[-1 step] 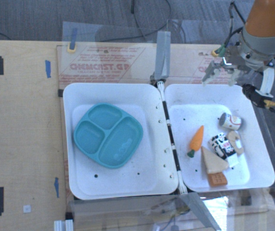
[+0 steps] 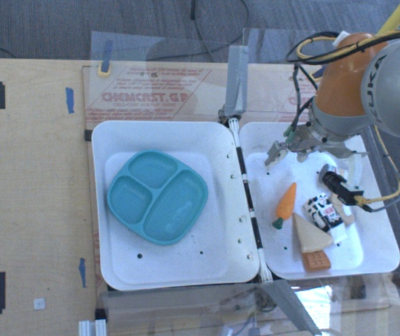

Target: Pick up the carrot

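The carrot (image 2: 286, 202) is orange with a green stub at its lower end. It lies slightly tilted in the middle of the right bin (image 2: 375, 257). My gripper (image 2: 289, 151) hangs over the bin's upper part, a short way above the carrot's tip and apart from it. Its two grey fingers (image 2: 275, 153) are spread open with nothing between them.
Right of the carrot lie a black-and-white toy (image 2: 321, 211), a tan wedge (image 2: 310, 235) and a small orange waffle piece (image 2: 316, 261). A teal divided plate (image 2: 157, 196) sits in the left bin (image 2: 115, 257). The arm's grey and orange wrist (image 2: 347, 82) looms over the right bin's top corner.
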`<state>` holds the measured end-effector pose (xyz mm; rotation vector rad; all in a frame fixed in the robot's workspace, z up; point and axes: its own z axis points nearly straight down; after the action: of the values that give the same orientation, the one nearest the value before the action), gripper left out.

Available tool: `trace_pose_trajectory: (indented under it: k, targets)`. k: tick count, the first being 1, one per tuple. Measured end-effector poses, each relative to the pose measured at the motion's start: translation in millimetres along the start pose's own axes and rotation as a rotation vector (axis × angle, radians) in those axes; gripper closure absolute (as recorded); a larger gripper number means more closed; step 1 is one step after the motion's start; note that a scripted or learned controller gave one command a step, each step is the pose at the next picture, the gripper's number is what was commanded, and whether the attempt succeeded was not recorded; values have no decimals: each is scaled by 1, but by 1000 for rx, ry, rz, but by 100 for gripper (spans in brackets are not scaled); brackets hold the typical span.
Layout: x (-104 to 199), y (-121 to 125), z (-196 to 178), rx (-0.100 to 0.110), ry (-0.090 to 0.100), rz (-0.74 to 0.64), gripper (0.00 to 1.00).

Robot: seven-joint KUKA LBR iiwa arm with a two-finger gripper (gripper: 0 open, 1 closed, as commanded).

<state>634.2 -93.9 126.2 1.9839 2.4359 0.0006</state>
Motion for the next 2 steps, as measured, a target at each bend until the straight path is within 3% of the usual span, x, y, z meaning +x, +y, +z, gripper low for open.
trace_pose_trajectory:
  k: [1, 2]
  targets:
    - [-5, -23, 35, -5, 0, -206, 0]
    - [14, -97, 34, -15, -7, -466, 0]
